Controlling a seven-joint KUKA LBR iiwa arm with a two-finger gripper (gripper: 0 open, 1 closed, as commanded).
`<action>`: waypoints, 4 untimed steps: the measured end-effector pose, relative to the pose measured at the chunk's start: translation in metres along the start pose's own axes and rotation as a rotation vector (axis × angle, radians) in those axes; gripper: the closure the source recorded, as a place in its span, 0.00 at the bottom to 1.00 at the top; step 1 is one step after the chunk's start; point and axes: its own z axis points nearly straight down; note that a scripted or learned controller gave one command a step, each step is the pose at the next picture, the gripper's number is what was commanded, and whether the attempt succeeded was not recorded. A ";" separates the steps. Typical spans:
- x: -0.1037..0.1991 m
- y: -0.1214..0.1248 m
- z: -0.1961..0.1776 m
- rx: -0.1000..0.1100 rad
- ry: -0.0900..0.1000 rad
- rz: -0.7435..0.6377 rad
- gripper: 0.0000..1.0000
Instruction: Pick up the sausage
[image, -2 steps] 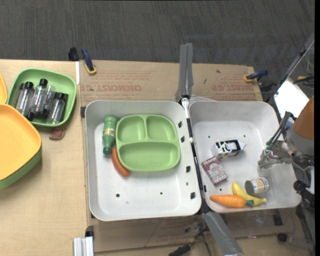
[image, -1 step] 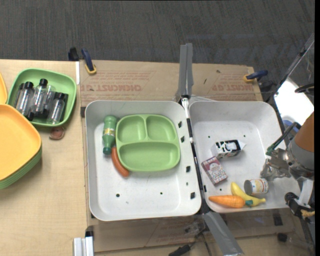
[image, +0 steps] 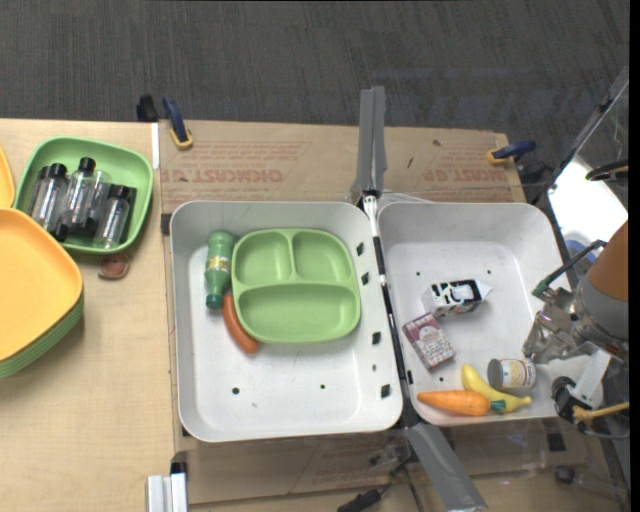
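The sausage (image: 239, 325) lies in the left bin (image: 290, 410), tucked against the lower left edge of the green divided plate (image: 296, 283), slanting down toward that plate's bottom corner. A green bottle (image: 217, 268) stands just beside the plate's left edge, its lower end near the sausage's upper end. Well apart from the plate, in the right bin (image: 500, 225), are a small black-and-white carton (image: 457, 295), a pink packet (image: 429, 340), a small jar (image: 515, 374), a banana (image: 490, 392) and a carrot (image: 455, 402). The gripper (image: 556, 338) hangs at the right bin's right edge, far from the plate and sausage; whether its claw is released or clenched I cannot tell, and nothing is seen in it.
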 end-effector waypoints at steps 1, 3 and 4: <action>-0.001 0.000 0.004 0.002 -0.001 0.270 1.00; -0.015 0.010 -0.006 0.003 -0.001 0.705 1.00; 0.010 -0.007 -0.020 0.003 -0.001 0.556 1.00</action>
